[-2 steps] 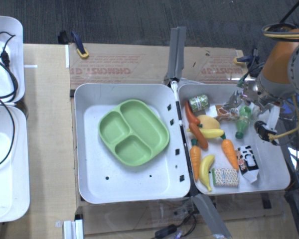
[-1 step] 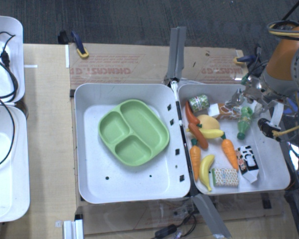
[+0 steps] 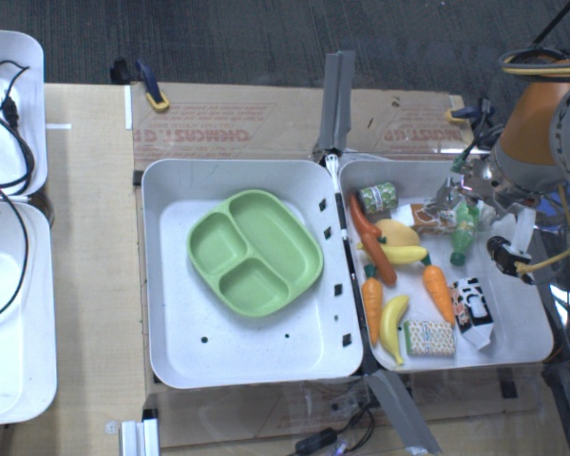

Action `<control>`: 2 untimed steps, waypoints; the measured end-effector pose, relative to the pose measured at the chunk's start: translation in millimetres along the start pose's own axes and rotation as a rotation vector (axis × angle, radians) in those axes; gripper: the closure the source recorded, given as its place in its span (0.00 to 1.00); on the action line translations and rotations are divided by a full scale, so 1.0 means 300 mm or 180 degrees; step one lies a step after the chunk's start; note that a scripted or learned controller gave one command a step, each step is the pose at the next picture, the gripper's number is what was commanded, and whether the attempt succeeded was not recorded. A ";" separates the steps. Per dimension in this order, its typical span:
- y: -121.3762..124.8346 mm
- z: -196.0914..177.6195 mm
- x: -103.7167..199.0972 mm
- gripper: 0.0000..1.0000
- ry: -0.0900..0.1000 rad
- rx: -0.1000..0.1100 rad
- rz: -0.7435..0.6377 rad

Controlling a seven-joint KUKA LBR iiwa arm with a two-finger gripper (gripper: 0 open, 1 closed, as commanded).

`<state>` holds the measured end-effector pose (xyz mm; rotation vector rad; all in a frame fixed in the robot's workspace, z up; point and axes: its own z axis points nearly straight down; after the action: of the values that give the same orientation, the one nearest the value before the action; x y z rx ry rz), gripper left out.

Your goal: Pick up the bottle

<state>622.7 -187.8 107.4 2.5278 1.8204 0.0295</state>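
Observation:
A small green bottle (image 3: 463, 232) lies in the right bin (image 3: 527, 345), near its far right side, with its cap end pointing toward the front. My gripper (image 3: 463, 196) hangs over the bottle's upper end, below the orange band of the arm (image 3: 532, 126). It partly covers the bottle's top, and whether it touches the bottle is unclear.
The right bin also holds a green can (image 3: 378, 198), a red pepper (image 3: 370, 242), a yellow fruit (image 3: 399, 237), two carrots (image 3: 439, 293), a banana (image 3: 392, 323), a sponge pack (image 3: 429, 338), a black-and-white carton (image 3: 473, 304) and a snack packet (image 3: 426, 217). A green divided plate (image 3: 255, 252) lies in the left bin (image 3: 171, 350).

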 end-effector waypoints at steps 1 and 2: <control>0.008 -0.041 -0.001 1.00 0.0000 -0.0019 0.0001; 0.092 -0.461 0.148 1.00 -0.0036 0.0105 0.1685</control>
<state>658.9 -152.9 246.4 2.9404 1.1048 -0.0046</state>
